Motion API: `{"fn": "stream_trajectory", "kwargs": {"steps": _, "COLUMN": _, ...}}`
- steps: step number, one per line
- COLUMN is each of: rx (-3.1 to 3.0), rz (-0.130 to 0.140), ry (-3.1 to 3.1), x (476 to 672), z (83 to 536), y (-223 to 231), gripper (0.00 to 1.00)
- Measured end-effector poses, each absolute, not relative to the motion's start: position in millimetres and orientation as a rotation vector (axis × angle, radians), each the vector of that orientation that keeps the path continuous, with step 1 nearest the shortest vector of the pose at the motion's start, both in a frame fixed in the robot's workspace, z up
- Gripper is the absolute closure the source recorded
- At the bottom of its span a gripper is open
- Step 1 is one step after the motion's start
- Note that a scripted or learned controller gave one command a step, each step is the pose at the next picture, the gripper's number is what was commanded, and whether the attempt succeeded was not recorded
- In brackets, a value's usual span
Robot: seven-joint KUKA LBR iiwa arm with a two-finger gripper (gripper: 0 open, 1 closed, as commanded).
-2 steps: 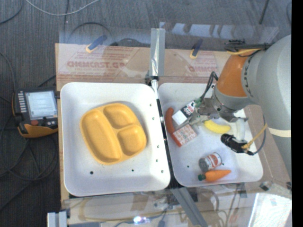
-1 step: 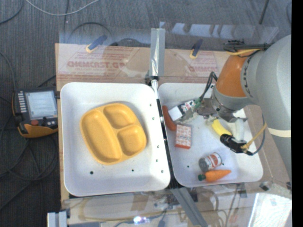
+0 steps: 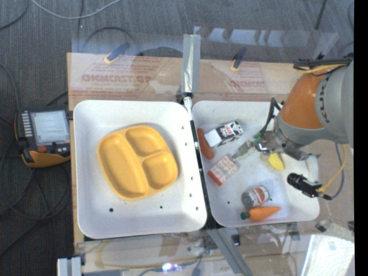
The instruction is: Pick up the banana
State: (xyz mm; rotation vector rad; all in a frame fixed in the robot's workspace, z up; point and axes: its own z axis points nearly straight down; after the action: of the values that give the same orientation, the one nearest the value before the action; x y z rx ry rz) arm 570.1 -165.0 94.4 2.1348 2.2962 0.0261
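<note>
At the lower right of the frame a carrot (image 3: pixel 264 213) and a small can (image 3: pixel 256 196) lie in the right bin (image 3: pixel 218 211). Above them, at right of centre, the banana (image 3: pixel 276 161) lies just beside the jaws (image 3: pixel 253 147) — how far open, I cannot tell. Left — a yellow tray (image 3: pixel 137 161).

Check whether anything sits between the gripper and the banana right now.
Nothing visible does. The gripper is in the right bin, and the banana lies just beside it, partly under the wrist. The red box and can lie off to the side.
</note>
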Motion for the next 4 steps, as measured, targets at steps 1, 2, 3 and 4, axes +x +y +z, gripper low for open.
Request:
{"fn": "stream_trajectory", "kwargs": {"steps": 1, "rx": 2.132, "rz": 0.060, "ry": 2.303, "x": 555.8, "z": 97, "y": -189, "gripper": 0.00}}
{"fn": "stream_trajectory", "kwargs": {"steps": 2, "rx": 2.073, "rz": 0.049, "ry": 2.382, "x": 565.1, "z": 96, "y": -196, "gripper": 0.00}}
{"fn": "stream_trajectory", "kwargs": {"steps": 3, "rx": 1.999, "rz": 0.041, "ry": 2.422, "x": 583.7, "z": 96, "y": -203, "gripper": 0.00}}
{"fn": "stream_trajectory", "kwargs": {"steps": 4, "rx": 1.936, "rz": 0.031, "ry": 2.477, "x": 589.1, "z": 95, "y": -206, "gripper": 0.00}}
